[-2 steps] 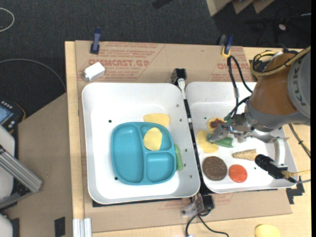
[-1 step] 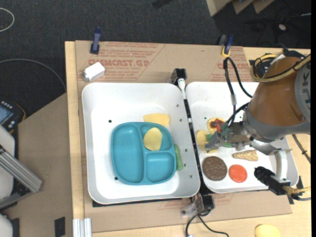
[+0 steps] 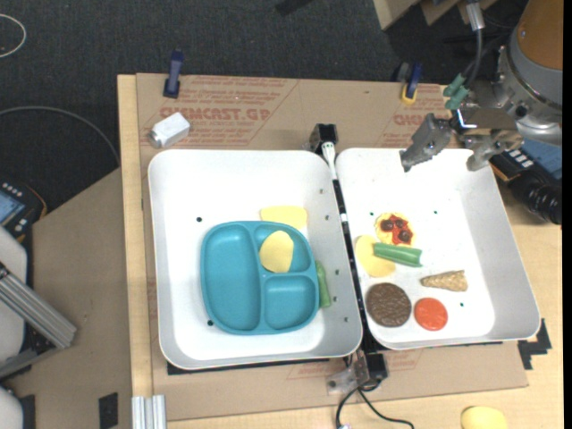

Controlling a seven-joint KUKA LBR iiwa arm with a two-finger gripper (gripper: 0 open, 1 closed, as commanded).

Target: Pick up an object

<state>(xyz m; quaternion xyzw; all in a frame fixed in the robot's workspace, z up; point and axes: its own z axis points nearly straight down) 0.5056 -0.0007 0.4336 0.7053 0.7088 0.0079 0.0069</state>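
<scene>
1. Camera view, the arm: the tool (image 3: 458,148) hangs over the back edge of the right bin (image 3: 500,239); its two dark fingers (image 3: 424,144) stand spread apart with nothing between them; the orange band sits above the wrist at the upper right.
2. Camera view, right bin: a small pizza piece (image 3: 395,227) near the middle; a green bean pod (image 3: 397,255) just in front of it, lying across a yellow slice (image 3: 368,256); a brown round patty (image 3: 388,303) beside a red tomato slice (image 3: 431,314); a tan wedge (image 3: 445,281) just behind the tomato slice.
3. Camera view, left bin (image 3: 179,239): a teal divided plate (image 3: 241,280) carries a yellow oval piece (image 3: 277,252); a flat yellow square (image 3: 284,215) touches the plate's back rim; a green strip (image 3: 323,289) lies along its right rim.
</scene>
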